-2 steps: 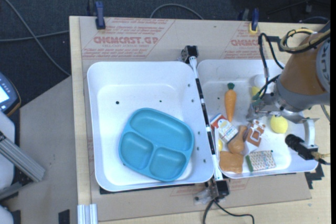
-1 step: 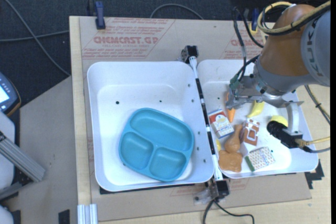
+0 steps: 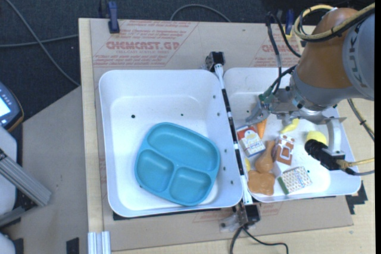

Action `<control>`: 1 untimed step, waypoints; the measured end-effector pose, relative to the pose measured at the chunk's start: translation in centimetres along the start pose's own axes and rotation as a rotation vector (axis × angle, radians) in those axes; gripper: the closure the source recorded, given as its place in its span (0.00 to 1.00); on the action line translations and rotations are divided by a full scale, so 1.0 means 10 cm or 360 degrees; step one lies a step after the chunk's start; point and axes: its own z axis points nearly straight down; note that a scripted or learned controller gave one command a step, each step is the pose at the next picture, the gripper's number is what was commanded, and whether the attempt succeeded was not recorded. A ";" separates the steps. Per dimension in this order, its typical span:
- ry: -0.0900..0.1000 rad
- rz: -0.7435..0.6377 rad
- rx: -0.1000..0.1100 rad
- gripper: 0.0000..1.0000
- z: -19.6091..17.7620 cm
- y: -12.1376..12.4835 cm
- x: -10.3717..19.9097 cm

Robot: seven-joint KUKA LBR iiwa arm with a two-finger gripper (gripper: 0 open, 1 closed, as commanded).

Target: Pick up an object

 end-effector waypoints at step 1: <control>-0.0003 0.0005 0.0001 0.00 0.86 0.45 -0.40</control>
